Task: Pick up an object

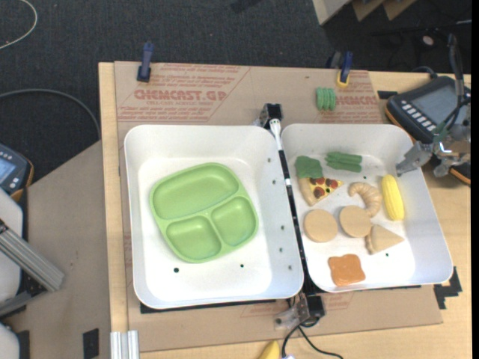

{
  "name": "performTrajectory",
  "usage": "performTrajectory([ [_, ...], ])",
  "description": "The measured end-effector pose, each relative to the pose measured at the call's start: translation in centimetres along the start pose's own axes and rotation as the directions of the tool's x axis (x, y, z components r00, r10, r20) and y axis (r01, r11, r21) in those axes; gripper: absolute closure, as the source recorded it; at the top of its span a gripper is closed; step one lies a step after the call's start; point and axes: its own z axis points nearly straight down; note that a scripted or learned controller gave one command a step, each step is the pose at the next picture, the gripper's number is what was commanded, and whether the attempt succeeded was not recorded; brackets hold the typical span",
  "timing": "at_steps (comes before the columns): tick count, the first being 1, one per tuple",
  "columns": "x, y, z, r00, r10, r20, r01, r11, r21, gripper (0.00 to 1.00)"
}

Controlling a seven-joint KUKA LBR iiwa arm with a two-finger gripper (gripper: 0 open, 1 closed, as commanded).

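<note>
White plastic forms the right bin (pixel 430 223), which holds the toy food. Inside it, a yellow corn cob (pixel 392 197) lies near the right wall, a pizza slice (pixel 320 190) and a croissant (pixel 365 194) lie left of the corn, and an orange toast (pixel 346 270) lies near the front wall. The end effector (pixel 419 155) is at the bin's far right corner, small and partly cut off; I cannot tell its finger state. Left of this bin, a green divided plate (pixel 203 212) lies in the left bin (pixel 142 200).
</note>
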Motion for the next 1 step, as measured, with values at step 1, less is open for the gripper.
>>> performTrajectory([
  [1,-0.75,-3.59,13.90,1.000,0.002,-0.004,-0.002,1.000,0.007,0.00],
])
